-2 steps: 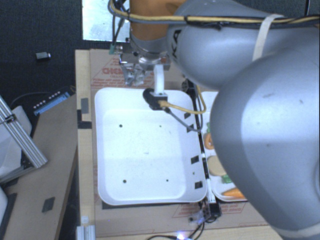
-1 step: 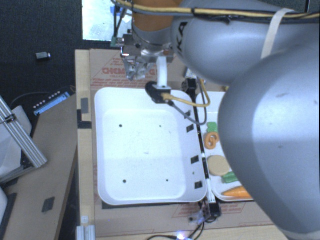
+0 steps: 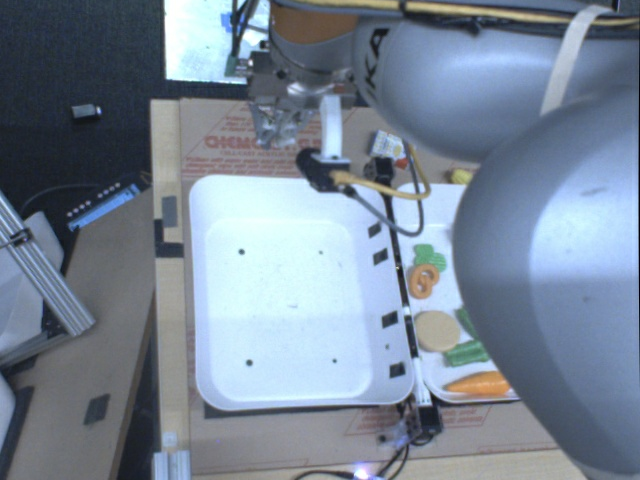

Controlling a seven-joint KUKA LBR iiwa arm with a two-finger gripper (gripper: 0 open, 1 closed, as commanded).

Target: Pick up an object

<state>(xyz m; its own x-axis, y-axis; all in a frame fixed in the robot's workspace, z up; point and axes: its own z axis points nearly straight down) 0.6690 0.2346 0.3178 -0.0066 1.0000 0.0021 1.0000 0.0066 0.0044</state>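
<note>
Toys [image 3: 438, 303]: lay in right bin [image 3: 432, 393], none lifted.
Gripper [image 3: 272, 128]: hovered beyond left bin [image 3: 290, 308], grip impossible to tell.
Progress: pick not made.

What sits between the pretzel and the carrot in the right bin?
In the camera view, a round tan cookie and a green pod lie between the pretzel and the carrot.
</note>
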